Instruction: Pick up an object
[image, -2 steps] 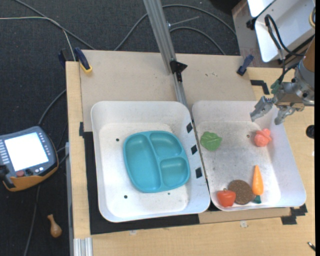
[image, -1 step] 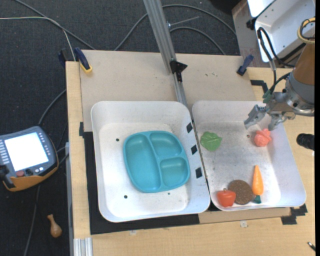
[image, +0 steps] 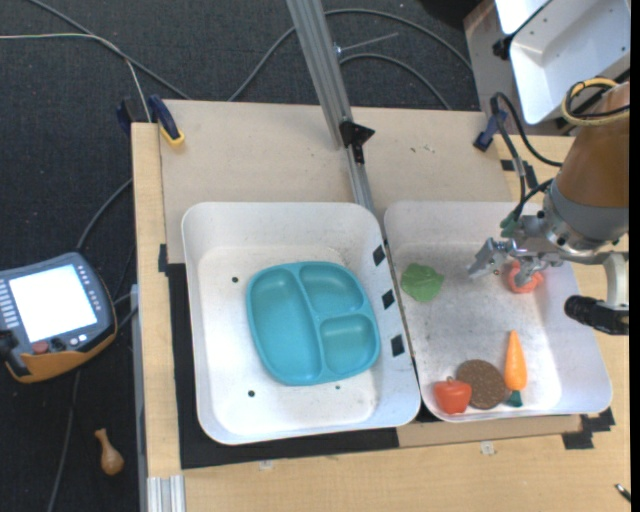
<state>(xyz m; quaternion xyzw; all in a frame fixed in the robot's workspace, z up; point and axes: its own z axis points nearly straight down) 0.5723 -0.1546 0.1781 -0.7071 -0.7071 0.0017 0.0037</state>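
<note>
A bench seen from above at a slant carries 2 shallow white bins side by side. The grey arm with its orange band reaches in from the right, and its gripper (image: 512, 262) hangs low over the far right part of the right bin (image: 450, 325).

A small red-orange object (image: 523, 279) lies on the bin floor directly under the gripper, at the near side of the metal fingers (image: 490, 256). It looks rounded and soft-edged, and the gripper body hides part of it. It sits so close beneath the fingers that contact cannot be judged, and I cannot tell how far apart the fingers stand or whether they have hold of anything.

Also in the right bin: a green leafy piece (image: 422, 282) near the left wall, well apart from the gripper, and a group at the near edge made of an orange carrot (image: 514, 362), a brown round disc (image: 484, 383) and a red tomato-like piece (image: 452, 396), the disc touching both neighbours.

The left bin (image: 215, 300) holds a teal tray (image: 312, 322) with 3 compartments, lying flat.
</note>
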